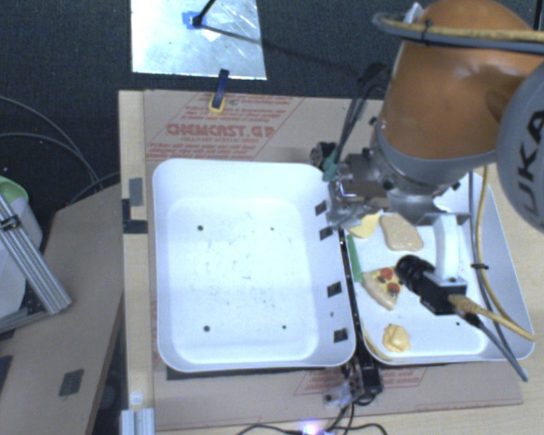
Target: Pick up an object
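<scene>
While the hand [354, 198] hangs at the right bin's [440, 332] left edge, its grip cannot be told.
A tan toast piece [401, 234], a pizza slice [383, 286] and a yellow lump [396, 338] lie in that bin.

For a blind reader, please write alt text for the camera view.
A robot arm reaches from the right over the right bin, which holds a pizza slice, a tan piece and a yellow lump. The left bin sits beside it.

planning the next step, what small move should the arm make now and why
Probably lower toward the tan slice, which lies just beside the end of the arm in the right bin; the pizza piece and yellow lump lie nearer the front rim.
</scene>
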Robot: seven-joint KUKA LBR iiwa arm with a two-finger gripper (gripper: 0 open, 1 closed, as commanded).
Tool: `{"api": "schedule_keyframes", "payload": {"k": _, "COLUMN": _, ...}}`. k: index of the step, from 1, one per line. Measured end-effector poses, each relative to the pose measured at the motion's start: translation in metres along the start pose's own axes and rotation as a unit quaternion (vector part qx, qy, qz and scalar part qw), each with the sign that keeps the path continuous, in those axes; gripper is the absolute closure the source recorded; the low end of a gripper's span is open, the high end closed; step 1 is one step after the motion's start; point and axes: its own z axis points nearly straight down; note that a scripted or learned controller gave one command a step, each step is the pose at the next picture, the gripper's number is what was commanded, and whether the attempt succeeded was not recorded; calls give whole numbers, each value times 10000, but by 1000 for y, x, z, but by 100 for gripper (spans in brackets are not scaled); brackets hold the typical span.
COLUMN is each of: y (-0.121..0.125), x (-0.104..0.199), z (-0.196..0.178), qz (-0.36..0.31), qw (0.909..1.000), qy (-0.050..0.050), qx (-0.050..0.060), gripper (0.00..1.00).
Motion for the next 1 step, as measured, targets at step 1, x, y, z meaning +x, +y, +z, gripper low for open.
{"api": "schedule_keyframes", "payload": {"k": 1, "y": 68, "x": -10, "z": 65, "qz": 38, "qw": 10000, "qy": -32, "qx": 74, "gripper": 100}}
